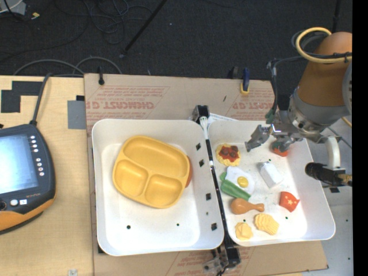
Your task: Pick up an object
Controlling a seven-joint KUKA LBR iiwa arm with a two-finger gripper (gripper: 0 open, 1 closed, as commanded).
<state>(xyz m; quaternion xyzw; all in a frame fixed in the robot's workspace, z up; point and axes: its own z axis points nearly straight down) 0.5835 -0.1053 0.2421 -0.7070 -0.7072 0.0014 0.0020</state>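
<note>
The claw (270, 138) hangs over the far part of the right bin (322, 223), its fingers spread wide with one grey finger (257, 137) reaching out toward the left and the other side close above a small red and grey piece (281, 149); nothing sits between them, so it holds nothing. The toys lie nearer the camera and mostly to the left of the claw: a small pizza slice (228, 153) just left of it, a white block (269, 173) almost straight below it in the view, then a fried egg on green pods (237, 183), a chicken drumstick (247, 206), a red strawberry (288, 200) and two yellow pieces (266, 223) near the front rim. The white block looks the closest candidate besides the red piece (its long side runs slantwise, from upper left to lower right), so the fingers would probably need to straddle its short side. The arm (325, 85) comes in from the right, its orange band high above the wrist, the wrist tipped down toward the bin. The left bin (109, 211) carries a yellow divided plate (152, 171), well apart from the claw.
</note>
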